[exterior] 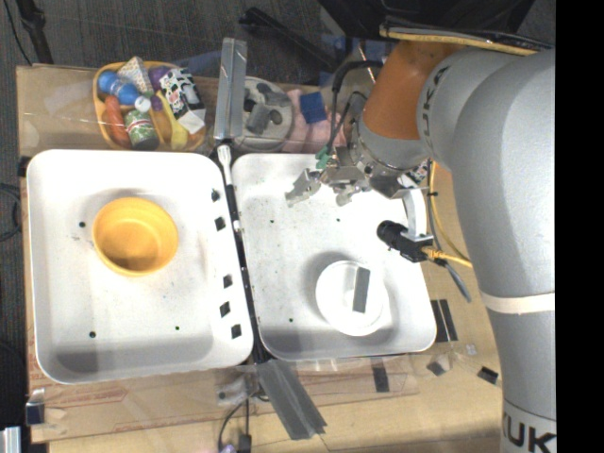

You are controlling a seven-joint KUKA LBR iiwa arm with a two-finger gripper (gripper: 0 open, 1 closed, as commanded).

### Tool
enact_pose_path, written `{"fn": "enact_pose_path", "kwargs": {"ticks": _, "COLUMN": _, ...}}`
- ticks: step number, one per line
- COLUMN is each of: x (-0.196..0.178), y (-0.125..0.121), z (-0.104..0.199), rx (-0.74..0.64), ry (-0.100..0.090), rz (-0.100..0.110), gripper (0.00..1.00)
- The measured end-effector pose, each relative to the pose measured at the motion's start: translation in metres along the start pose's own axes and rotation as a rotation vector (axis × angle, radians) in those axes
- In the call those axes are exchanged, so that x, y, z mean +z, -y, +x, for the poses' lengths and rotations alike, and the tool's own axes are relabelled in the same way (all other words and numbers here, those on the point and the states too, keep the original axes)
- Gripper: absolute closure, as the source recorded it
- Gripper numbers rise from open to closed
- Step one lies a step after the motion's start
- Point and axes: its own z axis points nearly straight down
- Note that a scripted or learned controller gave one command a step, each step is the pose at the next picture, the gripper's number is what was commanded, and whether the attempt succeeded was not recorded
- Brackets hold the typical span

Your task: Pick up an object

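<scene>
Overhead, two white bins sit side by side on the bench. The left bin (57,347) holds a yellow bowl (136,235), lying toward its upper left area, upright with its opening facing up. The right bin (283,328) holds a white disc (338,302) near its lower middle, and a small dark grey block (360,289) rests on top of that disc, tilted slightly off vertical.

The grey arm (500,159) reaches in from the right, its orange band (396,92) above the wrist near the top of the right bin. The gripper (316,185) hangs over the upper part of the right bin, well apart from the disc and block, and further still from the bowl. Whether it is spread or pressed together cannot be told from this view. Nothing is seen pinched in it.

A black cylindrical part (401,239) juts out below the wrist, over the right side of the right bin.

Behind the bins, at upper left, a yellow basket (179,140) holds a mix of small colourful items. A grey object (264,111) lies beside it, behind the right bin.
</scene>
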Motion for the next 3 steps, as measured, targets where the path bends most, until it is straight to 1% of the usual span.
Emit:
{"fn": "enact_pose_path", "kwargs": {"ticks": 1, "x": 0.015, "y": 0.07, "z": 0.007, "rx": -0.054, "ry": 0.0, "rz": 0.003, "gripper": 0.0}}
{"fn": "enact_pose_path", "kwargs": {"ticks": 2, "x": 0.093, "y": 0.078, "z": -0.046, "rx": -0.1, "ry": 0.0, "rz": 0.0, "gripper": 0.0}}
{"fn": "enact_pose_path", "kwargs": {"ticks": 3, "x": 0.084, "y": 0.078, "z": -0.046, "rx": -0.105, "ry": 0.0, "rz": 0.003, "gripper": 1.0}}
